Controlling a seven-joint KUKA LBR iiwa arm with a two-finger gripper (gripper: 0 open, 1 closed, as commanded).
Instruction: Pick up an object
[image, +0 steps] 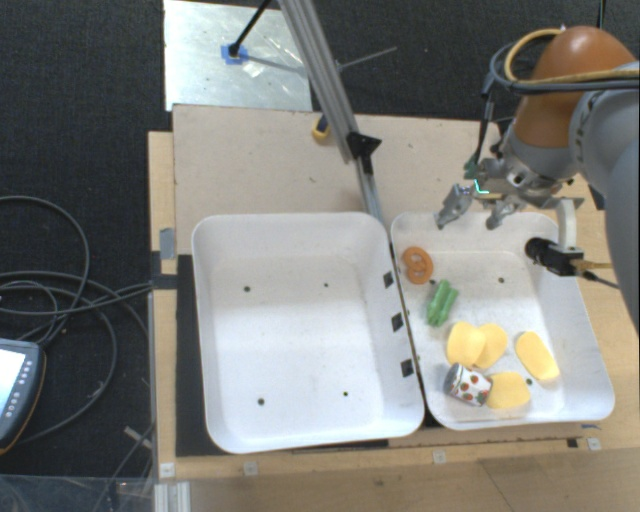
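My gripper (474, 211) hangs above the far edge of the right bin (575, 340), fingers spread and nothing between them. In that bin lie an orange ring-shaped piece (417, 263), a green piece (441, 302), several yellow pieces (476, 344) (537, 356) (509, 391) and a small patterned cup (466, 384) on its side. The ring is the nearest object, a little in front and to the left of the fingers. All the objects rest on the bin floor.
The left bin (300, 330) stands beside the right one, with a divider edge between them. A slanted grey pole (335, 95) crosses the bench behind the bins. A black fitting (552, 254) sits at the right bin's far right rim. Cables lie off the bench at left.
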